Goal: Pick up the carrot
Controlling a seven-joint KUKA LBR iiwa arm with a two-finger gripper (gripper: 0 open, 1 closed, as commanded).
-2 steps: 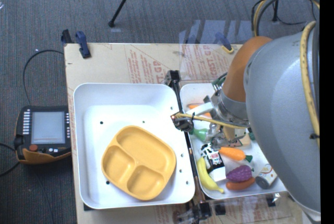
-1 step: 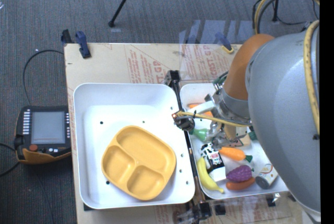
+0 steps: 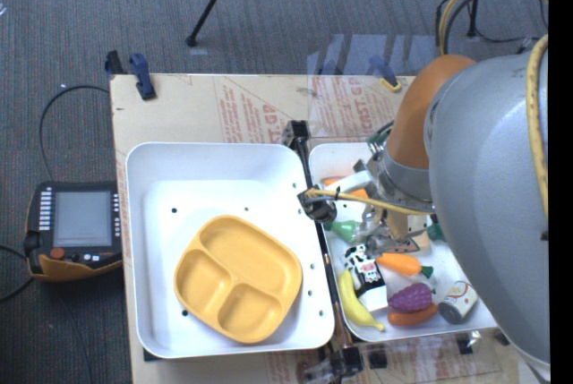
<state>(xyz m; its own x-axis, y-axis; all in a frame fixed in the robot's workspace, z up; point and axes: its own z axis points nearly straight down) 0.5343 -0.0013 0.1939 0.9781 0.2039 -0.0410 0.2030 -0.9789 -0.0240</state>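
Bench [image 3: 224, 105]: we see a board on grey carpet bearing two white bins side by side; a pendant [image 3: 79, 226] lies on the floor to the left.
Hidden: the arm [image 3: 492, 194] covers much of the right bin [image 3: 351, 320], so we cannot make out what lies beneath it.
Gripper [image 3: 385, 234]: low over the right bin's middle; we cannot tell its state or whether it has hold of anything.
Carrot [image 3: 400, 264]: lying in the right bin, just below the gripper, green tip to the right.
Neighbours: a milk carton [image 3: 365, 270], a banana [image 3: 355, 302], a purple toy [image 3: 412, 297] and a can [image 3: 457, 306] crowd round the carrot.
Left bin [image 3: 148, 194]: holds a yellow tray [image 3: 237, 277].
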